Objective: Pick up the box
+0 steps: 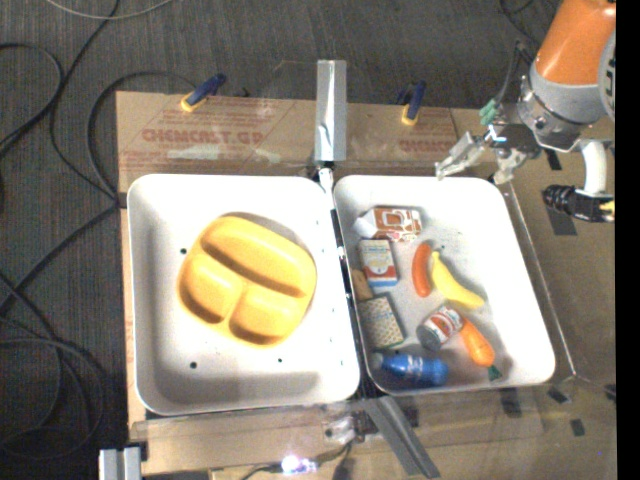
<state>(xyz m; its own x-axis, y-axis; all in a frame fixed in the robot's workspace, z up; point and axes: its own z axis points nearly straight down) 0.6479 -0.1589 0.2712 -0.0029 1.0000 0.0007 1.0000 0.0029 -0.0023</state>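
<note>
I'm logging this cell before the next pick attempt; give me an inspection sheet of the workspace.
Surface: two shallow white bins side by side on a bench.
Job's things: small blue-and-white carton box lies in the right bin, untouched.
Clutter: yellow divided plate in the left bin; yellow banana, orange carrot, blue bottle and small can in the right.
Grippers: pincer hangs above the right bin's far rim, holding nothing.
Cables: dark cables on the floor.
Surroundings: grey carpet.

A yellow divided plate (248,279) lay in the left bin (150,368). In the right bin (520,268) were a banana (456,285), a carrot (477,345), a can (440,327), a blue bottle (413,370) and a red sausage (423,269). Two clamps (203,92) held cardboard (160,138) behind the bins.
</note>
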